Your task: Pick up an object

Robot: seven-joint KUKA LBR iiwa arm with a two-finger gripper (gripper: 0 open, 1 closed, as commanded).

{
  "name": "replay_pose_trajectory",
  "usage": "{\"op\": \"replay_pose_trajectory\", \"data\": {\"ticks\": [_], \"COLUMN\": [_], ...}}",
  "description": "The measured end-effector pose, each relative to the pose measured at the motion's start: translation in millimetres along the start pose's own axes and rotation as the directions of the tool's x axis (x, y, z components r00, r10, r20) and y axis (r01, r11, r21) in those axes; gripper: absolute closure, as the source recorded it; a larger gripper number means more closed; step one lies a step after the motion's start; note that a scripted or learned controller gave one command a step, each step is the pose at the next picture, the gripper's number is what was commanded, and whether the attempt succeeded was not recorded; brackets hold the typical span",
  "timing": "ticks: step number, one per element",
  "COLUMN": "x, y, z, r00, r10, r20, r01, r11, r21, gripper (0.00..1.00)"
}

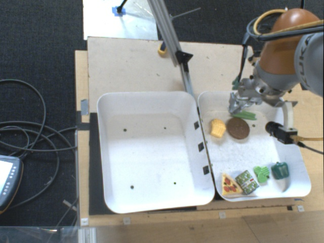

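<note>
I have the end effector [238, 107] low over the far part of the right bin [298, 178], with the arm [286, 39] reaching in from the right. A flat green piece [245, 115] lies right at its tip — touching or just under it, I cannot tell which, and I cannot tell how wide the end effector stands or whether it has hold of anything. Just beside that sit a brown round disc [238, 128] and a yellow chunk [218, 128], close together. Along the near edge of the same bin lie a pizza slice toy [230, 185], a green printed block [247, 181], a bright green piece [261, 173] and a dark green pepper [280, 170]. The left bin [109, 135] rests beside it on the bench [126, 65].
</note>
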State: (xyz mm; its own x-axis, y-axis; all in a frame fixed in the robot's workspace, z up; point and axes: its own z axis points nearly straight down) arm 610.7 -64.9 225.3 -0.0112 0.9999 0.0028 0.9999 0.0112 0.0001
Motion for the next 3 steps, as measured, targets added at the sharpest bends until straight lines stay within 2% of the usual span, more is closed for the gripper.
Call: {"op": "replay_pose_trajectory", "data": {"ticks": [1, 2, 3], "x": [55, 105, 150], "y": [-5, -2, -6], "z": [-12, -1, -10], "r00": [1.000, 1.000, 1.000], "r10": [0.000, 0.000, 0.000], "r20": [0.000, 0.000, 0.000], "r01": [0.000, 0.000, 0.000], "r11": [1.000, 1.000, 1.000], "r21": [-0.001, 0.000, -0.002], "gripper": [1.00, 1.00, 1.00]}}
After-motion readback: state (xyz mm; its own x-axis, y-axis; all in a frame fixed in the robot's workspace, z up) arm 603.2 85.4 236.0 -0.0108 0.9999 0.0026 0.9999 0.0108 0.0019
